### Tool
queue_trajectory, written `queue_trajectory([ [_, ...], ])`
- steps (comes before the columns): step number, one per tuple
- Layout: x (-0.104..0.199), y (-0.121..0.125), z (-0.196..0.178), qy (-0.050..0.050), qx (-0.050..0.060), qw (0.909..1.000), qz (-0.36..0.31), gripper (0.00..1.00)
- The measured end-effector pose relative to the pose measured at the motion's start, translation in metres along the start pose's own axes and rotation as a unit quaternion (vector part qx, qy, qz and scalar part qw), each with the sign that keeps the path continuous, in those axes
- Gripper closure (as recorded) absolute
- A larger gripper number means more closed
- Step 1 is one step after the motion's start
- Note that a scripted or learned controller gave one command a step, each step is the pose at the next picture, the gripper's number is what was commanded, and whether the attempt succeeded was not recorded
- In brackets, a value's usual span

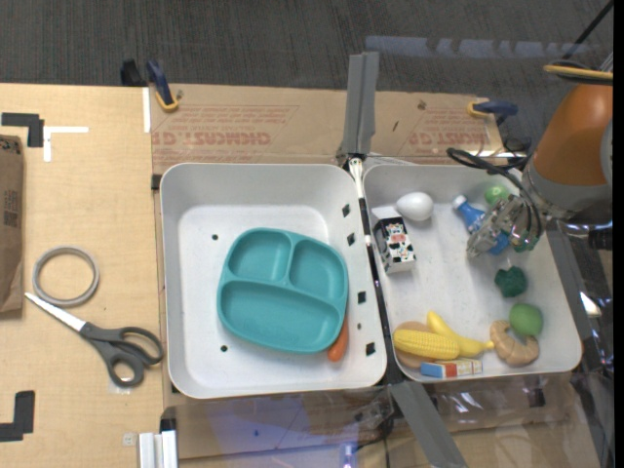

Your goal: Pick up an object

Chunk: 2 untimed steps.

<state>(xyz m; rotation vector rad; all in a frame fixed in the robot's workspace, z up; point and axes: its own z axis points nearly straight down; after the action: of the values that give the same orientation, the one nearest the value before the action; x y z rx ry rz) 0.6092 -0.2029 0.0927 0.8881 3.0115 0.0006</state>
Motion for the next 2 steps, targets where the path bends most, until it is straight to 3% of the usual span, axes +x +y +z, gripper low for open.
queue_trajectory([
  [1, 0.017, 0.007, 0.0, 0.0, 0.0, 0.9993, 0.036, 0.0],
  [2, 0.016, 0.008, -0.01, -0.002, 0.0, 0.9994, 0.035, 1.0],
])
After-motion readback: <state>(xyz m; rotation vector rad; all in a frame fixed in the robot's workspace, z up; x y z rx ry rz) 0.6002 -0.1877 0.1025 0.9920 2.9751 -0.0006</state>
